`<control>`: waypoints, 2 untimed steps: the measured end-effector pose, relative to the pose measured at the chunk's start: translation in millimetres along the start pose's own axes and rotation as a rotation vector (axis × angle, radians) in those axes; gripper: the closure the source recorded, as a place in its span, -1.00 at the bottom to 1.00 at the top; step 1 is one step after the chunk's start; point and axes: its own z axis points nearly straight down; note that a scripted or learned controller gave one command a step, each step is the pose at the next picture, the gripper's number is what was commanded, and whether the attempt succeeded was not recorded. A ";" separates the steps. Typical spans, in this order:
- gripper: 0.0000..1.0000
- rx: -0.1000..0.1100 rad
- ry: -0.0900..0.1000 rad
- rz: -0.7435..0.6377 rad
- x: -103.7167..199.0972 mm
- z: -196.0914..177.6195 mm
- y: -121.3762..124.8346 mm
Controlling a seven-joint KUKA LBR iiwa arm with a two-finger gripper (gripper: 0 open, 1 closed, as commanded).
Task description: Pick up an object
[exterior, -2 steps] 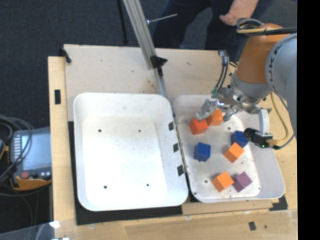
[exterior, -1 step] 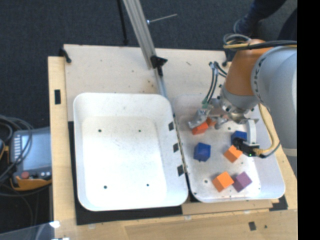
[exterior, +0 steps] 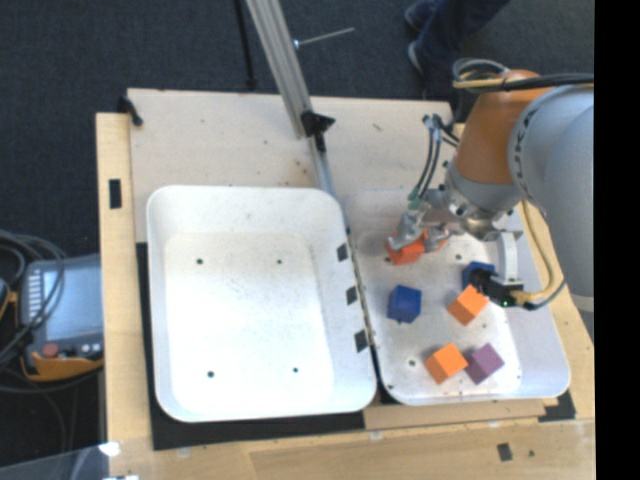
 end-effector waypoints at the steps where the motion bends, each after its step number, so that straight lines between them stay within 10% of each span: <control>1: 1.00 -0.003 -0.001 -0.005 2.3 -61.9 -4.4; 2: 1.00 -0.002 -0.001 -0.008 0.8 -105.4 -3.2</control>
